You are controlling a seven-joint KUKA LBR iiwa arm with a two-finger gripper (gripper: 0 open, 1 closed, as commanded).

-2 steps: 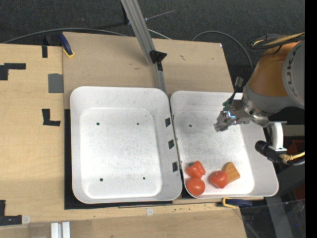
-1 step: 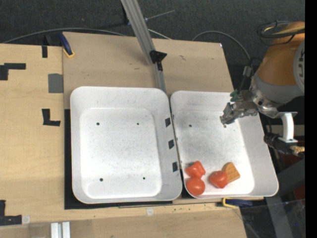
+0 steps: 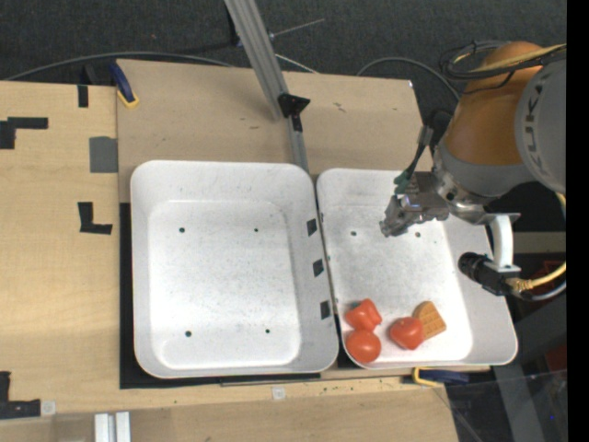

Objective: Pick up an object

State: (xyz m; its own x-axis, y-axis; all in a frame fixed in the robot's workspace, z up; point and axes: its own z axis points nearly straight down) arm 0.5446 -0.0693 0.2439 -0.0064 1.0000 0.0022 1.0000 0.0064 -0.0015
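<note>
Approach step: gripper (image 3: 398,221) above right bin (image 3: 386,187), nothing held, finger state unclear. Next: move toward near-corner cluster, red pieces (image 3: 364,316), tan block (image 3: 430,319), descend.

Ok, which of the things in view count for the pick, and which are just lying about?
For the pick:
- gripper
- right bin
- three red pieces
- tan block

Lying about:
- left bin
- metal pole
- black tape marks
- blue clamp
</note>
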